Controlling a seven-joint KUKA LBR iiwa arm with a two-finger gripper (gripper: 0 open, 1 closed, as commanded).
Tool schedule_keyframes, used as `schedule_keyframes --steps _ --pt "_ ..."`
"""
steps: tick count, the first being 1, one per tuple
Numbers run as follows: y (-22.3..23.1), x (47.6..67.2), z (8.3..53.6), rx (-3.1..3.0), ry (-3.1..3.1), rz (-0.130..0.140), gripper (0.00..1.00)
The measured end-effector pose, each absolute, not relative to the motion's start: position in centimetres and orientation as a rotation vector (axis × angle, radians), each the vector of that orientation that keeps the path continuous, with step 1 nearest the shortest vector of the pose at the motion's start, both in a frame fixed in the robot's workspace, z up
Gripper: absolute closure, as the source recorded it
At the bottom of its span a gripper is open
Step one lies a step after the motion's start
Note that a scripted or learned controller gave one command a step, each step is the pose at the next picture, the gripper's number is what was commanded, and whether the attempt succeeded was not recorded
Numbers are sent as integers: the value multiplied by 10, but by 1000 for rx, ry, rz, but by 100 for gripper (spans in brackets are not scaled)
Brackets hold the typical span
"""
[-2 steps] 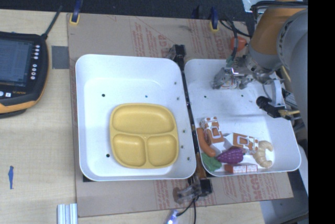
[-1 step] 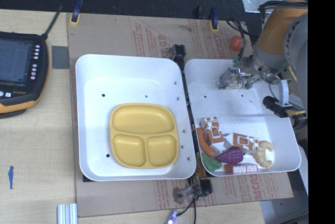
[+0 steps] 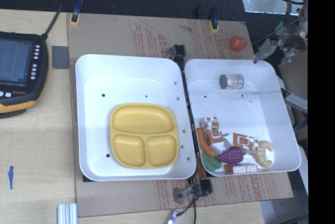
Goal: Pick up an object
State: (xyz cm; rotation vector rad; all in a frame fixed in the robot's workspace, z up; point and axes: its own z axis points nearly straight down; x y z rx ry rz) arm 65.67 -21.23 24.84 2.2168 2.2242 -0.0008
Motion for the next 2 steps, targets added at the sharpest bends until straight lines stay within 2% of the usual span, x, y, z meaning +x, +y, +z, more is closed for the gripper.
schedule_keyframes --steps 1,2 --pt "-177 630 146 2218 2230 -6 0" --pt "-213 496 91 2220 2228 -6 0"
